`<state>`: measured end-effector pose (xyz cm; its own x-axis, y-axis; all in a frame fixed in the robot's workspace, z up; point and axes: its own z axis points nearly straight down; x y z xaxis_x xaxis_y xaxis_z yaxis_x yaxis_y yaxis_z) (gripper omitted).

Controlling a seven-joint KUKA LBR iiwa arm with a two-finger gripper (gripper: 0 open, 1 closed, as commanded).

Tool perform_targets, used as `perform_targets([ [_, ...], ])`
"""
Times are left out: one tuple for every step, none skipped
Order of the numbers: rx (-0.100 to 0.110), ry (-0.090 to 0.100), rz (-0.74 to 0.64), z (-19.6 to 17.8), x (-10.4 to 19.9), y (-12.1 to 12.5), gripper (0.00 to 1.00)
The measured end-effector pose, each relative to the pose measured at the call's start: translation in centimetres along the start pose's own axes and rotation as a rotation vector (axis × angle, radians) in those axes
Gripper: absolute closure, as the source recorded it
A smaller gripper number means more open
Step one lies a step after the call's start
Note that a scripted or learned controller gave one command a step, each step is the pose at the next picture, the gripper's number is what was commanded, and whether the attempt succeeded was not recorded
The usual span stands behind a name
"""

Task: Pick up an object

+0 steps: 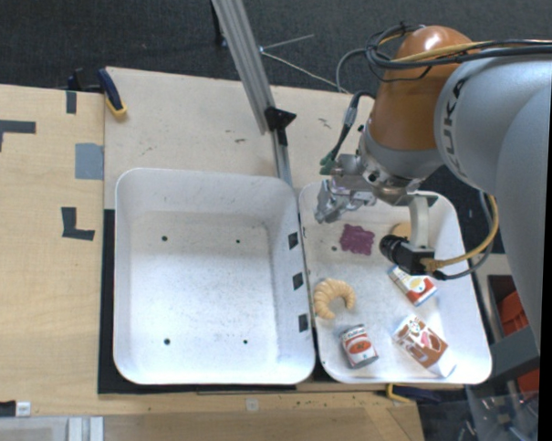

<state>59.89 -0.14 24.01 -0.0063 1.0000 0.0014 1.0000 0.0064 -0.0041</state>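
Camera view: pincer (331, 206) beside bin rim (302, 227).

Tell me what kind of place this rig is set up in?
Most likely a robotics lab test bench. Two white bins, left and right, sit on a taped plywood bench. The arm's gripper hangs over toy-like food items such as a croissant and a small can.

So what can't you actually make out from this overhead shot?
- Gripper: blurred, open or shut unclear.
- Right bin: its far right corner is covered by the arm.
- Small can and cartons: labels too small to read.
- Purple object: shape indistinct.
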Motion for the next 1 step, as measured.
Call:
perform_targets([
  [-0.003,0.0,-0.001,-0.33,5.86,-0.49,1.0],
])
